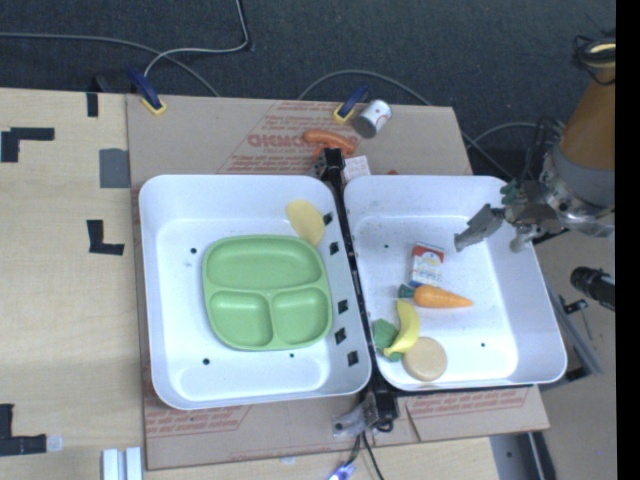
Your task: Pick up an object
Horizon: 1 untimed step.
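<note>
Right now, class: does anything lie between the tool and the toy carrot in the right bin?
Nothing visible does. The tool hangs at the right bin's upper right; bare white floor separates it from the carrot. The small carton sits left of that line.

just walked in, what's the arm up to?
The gripper hangs open over the right bin, above its right side, holding nothing. The small carton, carrot, banana and tan disc lie loose in that bin. The left bin holds a green divided tray and a yellow lemon-like piece.

Gripper (497,230) above right bin (520,353)
</note>
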Motion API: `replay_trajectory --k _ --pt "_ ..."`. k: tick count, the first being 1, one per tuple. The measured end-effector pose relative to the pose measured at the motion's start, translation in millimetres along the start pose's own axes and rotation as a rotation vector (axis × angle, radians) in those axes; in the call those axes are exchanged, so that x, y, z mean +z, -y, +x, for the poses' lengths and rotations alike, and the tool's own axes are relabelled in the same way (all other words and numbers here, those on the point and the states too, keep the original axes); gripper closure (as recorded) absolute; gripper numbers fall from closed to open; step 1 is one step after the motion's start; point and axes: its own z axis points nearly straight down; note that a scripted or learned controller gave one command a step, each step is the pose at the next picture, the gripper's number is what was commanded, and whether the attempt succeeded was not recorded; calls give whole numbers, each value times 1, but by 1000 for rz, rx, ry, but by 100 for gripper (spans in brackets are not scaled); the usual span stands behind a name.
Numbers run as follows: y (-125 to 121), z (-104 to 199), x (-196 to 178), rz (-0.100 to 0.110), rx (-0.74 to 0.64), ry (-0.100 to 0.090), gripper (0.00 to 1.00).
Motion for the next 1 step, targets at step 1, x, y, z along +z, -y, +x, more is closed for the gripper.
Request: replay_trajectory --k 1 --pt "33 47 90 2 -1 -1 0"
